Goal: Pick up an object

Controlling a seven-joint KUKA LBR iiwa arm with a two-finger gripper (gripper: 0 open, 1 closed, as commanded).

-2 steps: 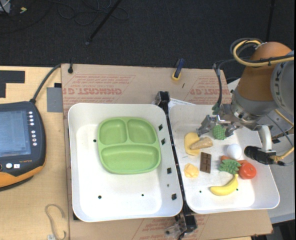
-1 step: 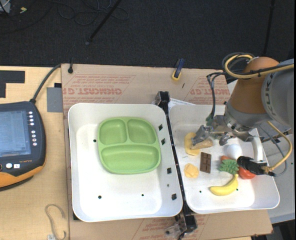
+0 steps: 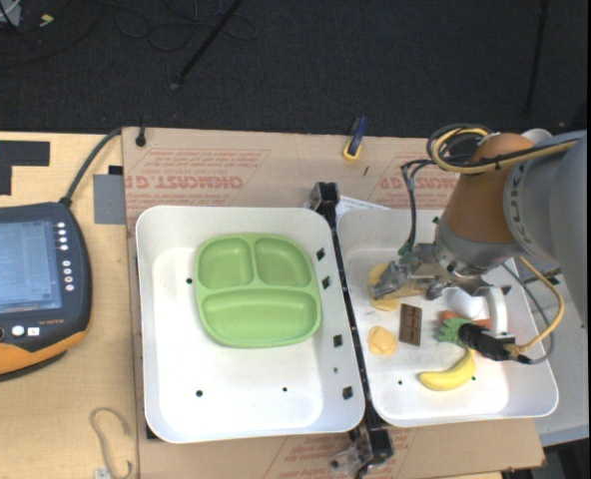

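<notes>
While the hand (image 3: 390, 285) sits low in the right bin (image 3: 535, 397), its grip state cannot be told.

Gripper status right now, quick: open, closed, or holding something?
Gripper: cannot be told; it sits low in the right bin, near a yellowish item.

Bright even overhead light, soft shadows, slight blur.

A single fixed camera is mounted above the bench (image 3: 66, 427) and looks down at a slant. Its medium-range field covers both white bins (image 3: 176, 387), side by side.
</notes>
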